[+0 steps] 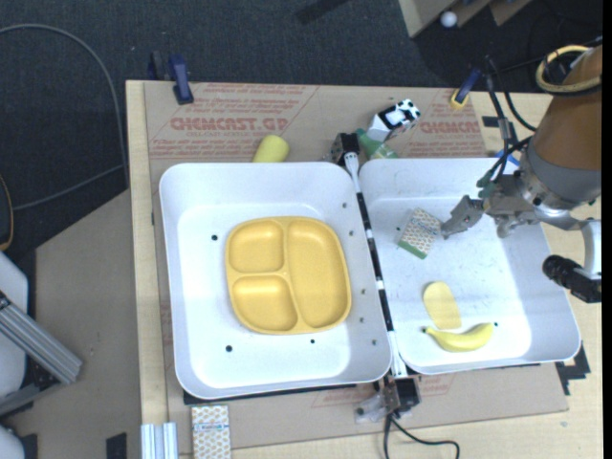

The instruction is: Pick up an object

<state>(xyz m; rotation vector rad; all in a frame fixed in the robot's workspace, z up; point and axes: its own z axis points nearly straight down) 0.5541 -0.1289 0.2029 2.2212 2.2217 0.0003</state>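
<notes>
The right bin holds three loose items. A small green-edged patterned pad lies near its upper left. A pale yellow slice and a yellow banana lie close together near the front edge. My gripper hangs over the upper middle of this bin, just right of the pad and apart from it. Its fingers stand open with nothing between them. The orange band of the arm is at the right edge.
A yellow divided plate lies in the left bin. Behind the bins on the bench are a yellow cylinder, a black-and-white toy and a blue clamp. Cables run behind the arm.
</notes>
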